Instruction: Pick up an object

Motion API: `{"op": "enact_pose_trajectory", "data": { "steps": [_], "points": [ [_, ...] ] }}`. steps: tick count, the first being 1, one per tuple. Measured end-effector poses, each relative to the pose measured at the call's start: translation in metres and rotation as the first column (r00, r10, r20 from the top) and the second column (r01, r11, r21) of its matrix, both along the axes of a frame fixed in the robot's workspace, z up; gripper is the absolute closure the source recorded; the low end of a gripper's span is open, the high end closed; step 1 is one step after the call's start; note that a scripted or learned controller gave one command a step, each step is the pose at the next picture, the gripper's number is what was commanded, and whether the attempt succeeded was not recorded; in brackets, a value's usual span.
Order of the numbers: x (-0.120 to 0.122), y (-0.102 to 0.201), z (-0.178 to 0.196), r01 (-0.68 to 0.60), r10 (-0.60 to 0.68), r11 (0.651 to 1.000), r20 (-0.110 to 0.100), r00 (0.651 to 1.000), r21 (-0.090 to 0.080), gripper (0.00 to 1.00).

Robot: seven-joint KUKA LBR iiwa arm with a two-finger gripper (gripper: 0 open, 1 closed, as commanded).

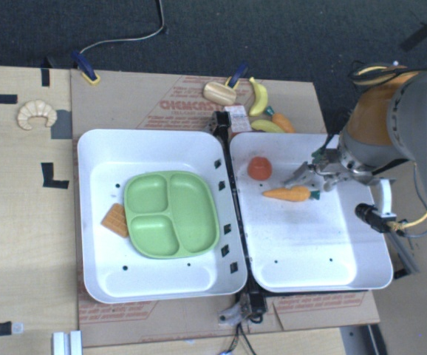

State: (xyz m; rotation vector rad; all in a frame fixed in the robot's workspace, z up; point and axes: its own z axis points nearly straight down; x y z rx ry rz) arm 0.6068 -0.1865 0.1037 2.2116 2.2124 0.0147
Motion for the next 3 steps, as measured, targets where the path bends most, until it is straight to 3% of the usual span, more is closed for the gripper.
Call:
{"op": "enact_pose_trajectory", "data": {
  "steps": [1, 2, 3],
  "points": [
    [-0.013, 0.071, -0.017, -0.002, 0.002, 1.0, -0.012, 1.0, 0.002, 0.0],
    [0.063, 0.077, -0.018, -0.002, 0.002, 1.0, -0.013, 1.0, 0.003, 0.0],
    [0.062, 0.076, -0.008, -0.003, 0.003, 1.0, -0.014, 1.0, 0.0, 1.0]
  ]
}}
